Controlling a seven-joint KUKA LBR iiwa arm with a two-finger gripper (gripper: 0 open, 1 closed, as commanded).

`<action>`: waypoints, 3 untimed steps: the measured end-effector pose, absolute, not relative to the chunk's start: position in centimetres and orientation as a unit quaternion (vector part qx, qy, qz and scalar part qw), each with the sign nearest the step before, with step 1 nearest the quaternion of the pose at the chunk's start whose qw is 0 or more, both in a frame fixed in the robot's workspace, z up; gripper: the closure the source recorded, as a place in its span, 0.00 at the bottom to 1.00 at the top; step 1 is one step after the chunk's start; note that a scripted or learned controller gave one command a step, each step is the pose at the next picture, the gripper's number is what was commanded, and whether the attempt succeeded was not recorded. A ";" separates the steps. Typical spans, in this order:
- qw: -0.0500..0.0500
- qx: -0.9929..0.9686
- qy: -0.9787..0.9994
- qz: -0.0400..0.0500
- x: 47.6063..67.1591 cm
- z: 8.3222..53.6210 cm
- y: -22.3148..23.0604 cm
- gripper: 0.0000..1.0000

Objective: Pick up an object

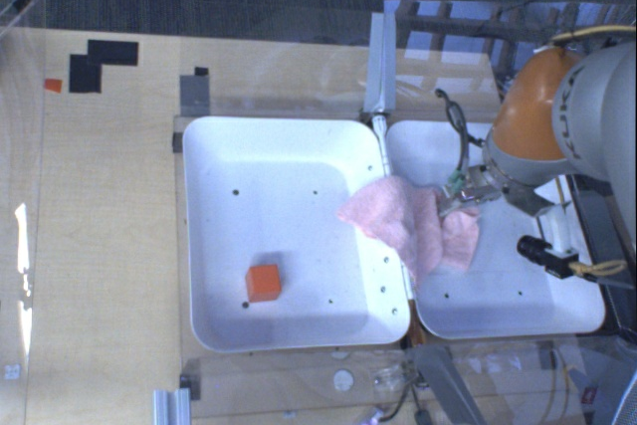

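A pink cloth (408,224) lies draped over the divider between the two white bins, one end in the left bin (214,214) and the other in the right bin (518,299). My gripper (455,198) sits at the cloth's upper right edge, above the right bin. Its fingers are shut on a pinch of the fabric, and the cloth bunches up toward them. A small orange cube (264,283) rests on the floor of the left bin, near its front, well away from the gripper.
The arm's grey body and orange band (532,119) overhang the right bin's far right side. A black cable (456,129) loops above the gripper. A metal rail (378,65) stands behind the bins. A black part (545,254) sticks out over the right bin.
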State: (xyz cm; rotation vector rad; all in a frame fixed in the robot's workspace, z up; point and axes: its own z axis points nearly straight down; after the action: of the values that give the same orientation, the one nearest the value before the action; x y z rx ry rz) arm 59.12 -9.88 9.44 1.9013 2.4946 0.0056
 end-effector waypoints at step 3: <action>0.006 0.617 0.787 0.004 62.6 9.1 -10.0 1.00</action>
State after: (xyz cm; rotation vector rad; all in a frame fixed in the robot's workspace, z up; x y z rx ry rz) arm 62.58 -10.00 9.08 1.9301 2.4636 0.0124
